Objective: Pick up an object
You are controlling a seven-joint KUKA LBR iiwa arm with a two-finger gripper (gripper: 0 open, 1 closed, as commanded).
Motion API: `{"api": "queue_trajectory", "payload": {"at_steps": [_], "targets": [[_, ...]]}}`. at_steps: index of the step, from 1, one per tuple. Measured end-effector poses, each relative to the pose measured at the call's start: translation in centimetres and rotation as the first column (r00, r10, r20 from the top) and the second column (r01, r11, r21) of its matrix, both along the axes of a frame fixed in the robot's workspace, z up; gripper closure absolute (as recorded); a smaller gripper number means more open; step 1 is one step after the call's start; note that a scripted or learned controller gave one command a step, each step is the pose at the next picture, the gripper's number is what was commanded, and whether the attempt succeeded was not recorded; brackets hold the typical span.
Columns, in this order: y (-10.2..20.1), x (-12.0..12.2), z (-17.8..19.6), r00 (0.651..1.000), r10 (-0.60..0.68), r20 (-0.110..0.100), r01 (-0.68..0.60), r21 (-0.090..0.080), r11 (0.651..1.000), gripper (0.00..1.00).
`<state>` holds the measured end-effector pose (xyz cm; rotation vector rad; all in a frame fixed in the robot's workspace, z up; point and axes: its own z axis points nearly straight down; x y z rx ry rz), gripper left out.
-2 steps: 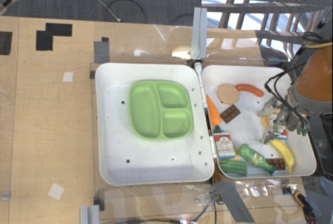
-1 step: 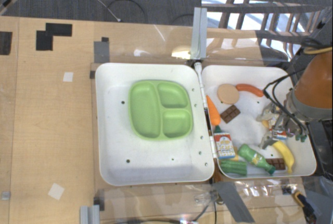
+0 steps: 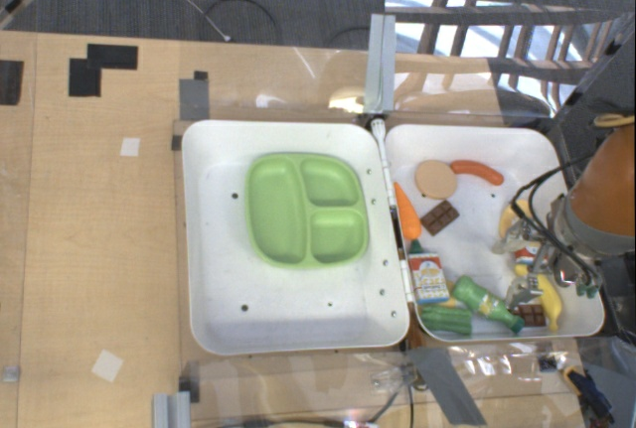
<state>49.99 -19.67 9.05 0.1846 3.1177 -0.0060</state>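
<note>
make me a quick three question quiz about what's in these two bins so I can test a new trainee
1. True or false: the green divided tray lies in the right bin.
2. Which item lies closest to the divider between the bins? A) carrot B) sausage C) banana
3. Fill in: the gripper is down at the ____ side of the right bin.

Key
1. False; it lies in the left bin.
2. A; the carrot lies along the divider, the sausage is near the far wall, and the banana is at the right side.
3. Right, among the items near the banana.
</note>
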Motion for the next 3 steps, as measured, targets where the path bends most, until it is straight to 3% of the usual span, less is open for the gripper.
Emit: {"api": "queue_trajectory", "payload": {"at_steps": [2, 3], "targets": [[1.2, 4.4, -0.1, 1.000, -0.020, -0.003, 0.020, 0.001, 1.000, 0.00], [-0.9, -0.6, 0.0, 0.992, 0.129, 0.003, -0.129, -0.003, 0.992, 0.00]]}}
